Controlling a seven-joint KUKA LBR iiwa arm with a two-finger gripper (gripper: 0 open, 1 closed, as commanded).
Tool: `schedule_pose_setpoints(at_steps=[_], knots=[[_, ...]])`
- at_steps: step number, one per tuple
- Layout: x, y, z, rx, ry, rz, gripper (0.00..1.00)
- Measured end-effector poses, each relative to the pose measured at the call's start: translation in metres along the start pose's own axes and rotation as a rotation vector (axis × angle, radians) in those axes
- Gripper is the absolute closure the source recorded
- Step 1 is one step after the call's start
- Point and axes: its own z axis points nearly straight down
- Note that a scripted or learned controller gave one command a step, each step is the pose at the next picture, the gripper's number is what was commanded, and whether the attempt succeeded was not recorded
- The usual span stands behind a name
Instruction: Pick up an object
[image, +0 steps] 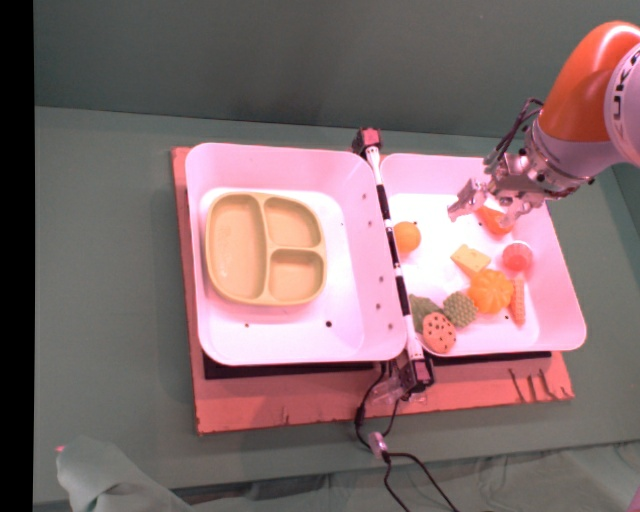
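My gripper (492, 207) hangs over the far part of the right bin (560, 320). Its fingers stand open, spread to either side of a small red-orange piece (493, 220) that shows just beneath and between them. Neither finger visibly presses on the piece, and I cannot tell whether it rests on the bin floor. Nearer the front lie a yellow wedge (469, 258), a red ball (516, 257), an orange pumpkin shape (491, 290) and a small carrot (518, 300).
An orange ball (406, 236) sits by the divider between the bins. Two green pieces (460, 308) and a dotted red cookie (438, 331) lie in the right bin's near left corner. The left bin (230, 340) holds a green divided plate (265, 247).
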Motion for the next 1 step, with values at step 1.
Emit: schedule_pose_setpoints(at_steps=[1], knots=[[0.0, 0.0, 0.0, 0.0, 0.0, 0.0, 0.0]])
